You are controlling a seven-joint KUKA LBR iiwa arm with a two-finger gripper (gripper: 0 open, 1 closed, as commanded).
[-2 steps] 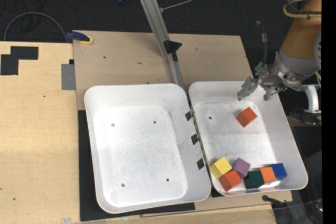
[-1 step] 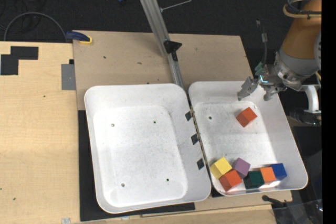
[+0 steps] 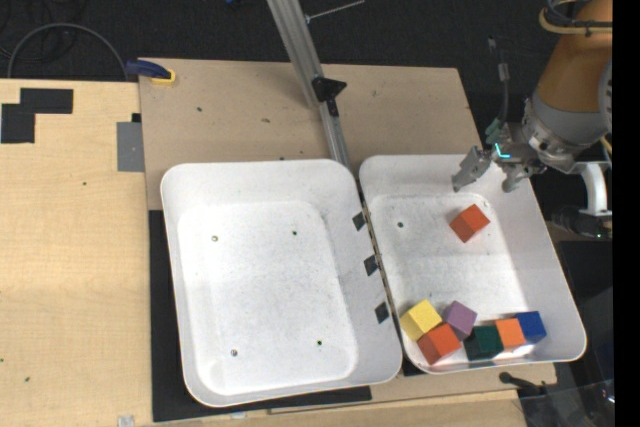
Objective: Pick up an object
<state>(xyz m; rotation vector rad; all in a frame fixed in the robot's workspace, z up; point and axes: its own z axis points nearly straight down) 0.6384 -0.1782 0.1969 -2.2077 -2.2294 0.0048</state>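
Gripper (image 3: 493,173) spread, nothing held, over right bin (image 3: 560,300); drop straight onto lone orange cube (image 3: 469,222) (clear of near-corner cluster), centre, then close.

A robotics lab: plywood bench (image 3: 400,105), aluminium rail (image 3: 295,25), loose cables (image 3: 40,40).

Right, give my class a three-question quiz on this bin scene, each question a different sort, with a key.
1. True or false: the lone orange-red block touches the cluster of blocks.
2. Which bin holds all the blocks: A) left bin B) right bin?
3. Fill in: the gripper hovers near the right bin's ____ edge.

Key: 1 false. 2 B. 3 far.
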